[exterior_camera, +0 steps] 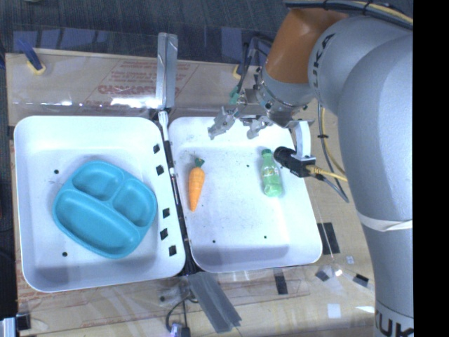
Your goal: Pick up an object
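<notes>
End effector (237,123): you see it over the far edge of the right bin, fingers spread apart, nothing between them.
Carrot (196,184): lying in the right bin (238,248) near its left wall, green top pointing away from you.
Bottle (271,173): green, lying in the same bin toward its right side, well apart from the carrot.
Tray (104,206): blue, three compartments, in the left bin (42,258).
Arm (365,118): enters from your right.
</notes>
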You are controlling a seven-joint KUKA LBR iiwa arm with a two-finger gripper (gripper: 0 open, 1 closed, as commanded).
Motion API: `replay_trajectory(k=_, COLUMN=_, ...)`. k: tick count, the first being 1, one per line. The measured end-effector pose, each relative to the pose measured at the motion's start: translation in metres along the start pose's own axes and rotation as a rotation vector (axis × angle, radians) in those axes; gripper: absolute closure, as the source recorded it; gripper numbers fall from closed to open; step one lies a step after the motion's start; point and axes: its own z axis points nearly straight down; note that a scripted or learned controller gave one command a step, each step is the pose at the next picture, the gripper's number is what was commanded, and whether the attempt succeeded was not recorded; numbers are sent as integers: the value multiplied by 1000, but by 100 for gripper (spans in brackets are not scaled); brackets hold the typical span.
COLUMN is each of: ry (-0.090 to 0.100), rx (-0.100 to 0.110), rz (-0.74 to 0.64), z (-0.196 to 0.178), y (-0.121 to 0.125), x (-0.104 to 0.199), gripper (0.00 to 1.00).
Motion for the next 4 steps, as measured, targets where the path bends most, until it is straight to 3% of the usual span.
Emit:
replay_trajectory(k=1, ry=1, rx=2, rz=-3, z=125, y=-29, x=11, gripper=0)
replay_trajectory(k=2, ry=0, rx=3, rz=-8, z=114, y=-28, x=10, gripper=100)
replay_trajectory(k=3, ry=1, rx=-1, rz=-4, z=-34, y=-35, x=68, gripper=100)
replay_trajectory(k=4, ry=1, rx=3, rz=-1, z=100, y=-92, x=-58, gripper=100)
